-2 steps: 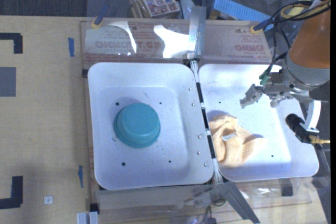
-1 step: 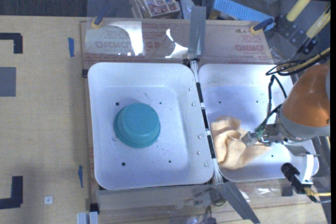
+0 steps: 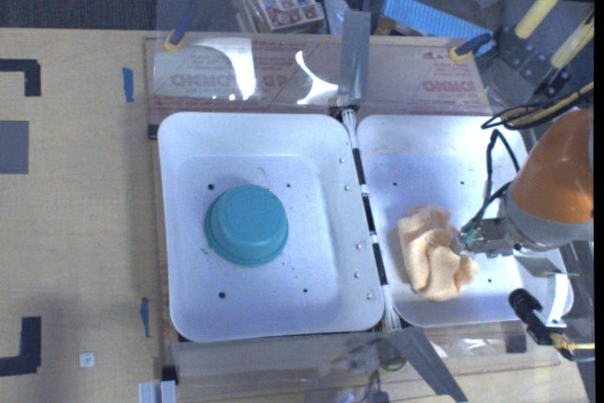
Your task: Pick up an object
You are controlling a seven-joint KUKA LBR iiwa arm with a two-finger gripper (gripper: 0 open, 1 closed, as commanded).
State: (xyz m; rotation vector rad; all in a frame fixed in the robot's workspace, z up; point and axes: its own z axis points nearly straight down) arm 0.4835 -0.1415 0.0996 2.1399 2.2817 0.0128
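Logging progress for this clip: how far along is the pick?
Done: the arm has reached into the right bin, and its hand is down at the cloth's right edge. In hand: nothing clearly; the cloth lies crumpled on the bin floor. Left: a grasp and a lift. The teal bowl sits in the left bin.

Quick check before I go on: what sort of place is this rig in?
Most likely a robotics lab test bench. Two white bins hold just a teal bowl and a cloth, the arm reaches in, and boxes clutter the floor behind.
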